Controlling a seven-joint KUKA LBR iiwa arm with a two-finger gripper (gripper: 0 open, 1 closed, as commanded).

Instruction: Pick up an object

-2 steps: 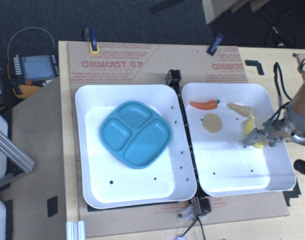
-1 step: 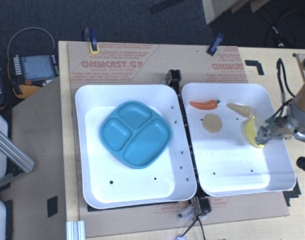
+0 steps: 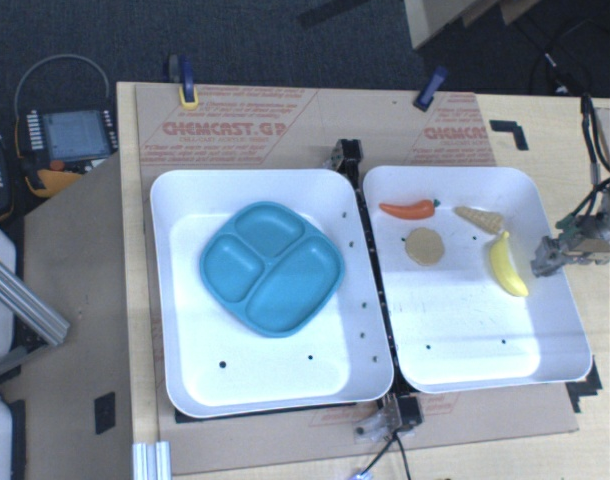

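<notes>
Left bin: it carries a blue divided plate, which lies flat near the middle, turned at an angle to the walls.

Right bin: four small toy foods lie in its far half — a red chili pepper, a round tan cookie, a pale cone-shaped piece and a yellow banana.

Banana: it lies along the right side of this bin, just beside the wall, with its upper tip close to the cone-shaped piece.

Gripper: it is at the right rim of the right bin, just beside the banana and apart from it. It is small and dark against the rim, so I cannot tell how far the fingers are apart. Nothing is visibly between them.

Step in hand: I judge this as the approach — no object is lifted, all four lie on the bin floor.

Next move: the banana is the nearest candidate. The gripper must come over it, close across its narrow width and then rise. The wall so near leaves little room for one finger, so a miss seems possible.
</notes>
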